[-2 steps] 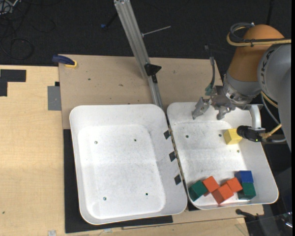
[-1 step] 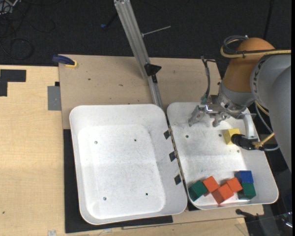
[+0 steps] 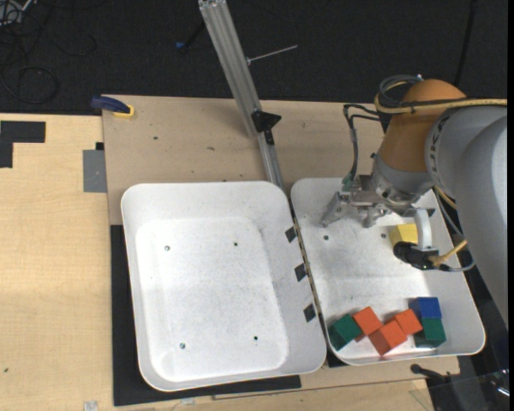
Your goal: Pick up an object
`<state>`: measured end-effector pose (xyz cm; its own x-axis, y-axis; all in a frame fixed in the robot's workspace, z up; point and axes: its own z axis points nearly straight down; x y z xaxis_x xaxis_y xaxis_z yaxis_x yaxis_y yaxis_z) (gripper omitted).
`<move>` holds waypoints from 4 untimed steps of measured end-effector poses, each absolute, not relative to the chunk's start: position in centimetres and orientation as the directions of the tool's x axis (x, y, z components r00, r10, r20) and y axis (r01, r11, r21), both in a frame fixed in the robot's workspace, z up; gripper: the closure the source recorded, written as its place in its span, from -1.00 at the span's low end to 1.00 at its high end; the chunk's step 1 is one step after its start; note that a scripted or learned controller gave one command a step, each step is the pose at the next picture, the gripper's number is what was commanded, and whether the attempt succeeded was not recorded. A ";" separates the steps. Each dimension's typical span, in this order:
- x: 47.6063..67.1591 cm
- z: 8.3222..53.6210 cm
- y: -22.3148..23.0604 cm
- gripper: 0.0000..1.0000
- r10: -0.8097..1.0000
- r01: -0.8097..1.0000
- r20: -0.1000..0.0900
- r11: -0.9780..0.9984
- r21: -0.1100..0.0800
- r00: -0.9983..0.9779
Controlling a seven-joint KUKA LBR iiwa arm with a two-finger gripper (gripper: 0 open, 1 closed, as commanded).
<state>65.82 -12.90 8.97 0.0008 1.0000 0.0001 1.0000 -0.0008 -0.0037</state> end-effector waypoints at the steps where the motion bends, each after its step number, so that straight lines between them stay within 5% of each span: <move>1: 65.8 10.0 -12.9 1.00 1.000 1.000 0.001 -0.003 -0.004 0.003; 4: 65.8 24.3 -12.2 1.00 1.000 1.000 0.000 0.002 0.004 -0.002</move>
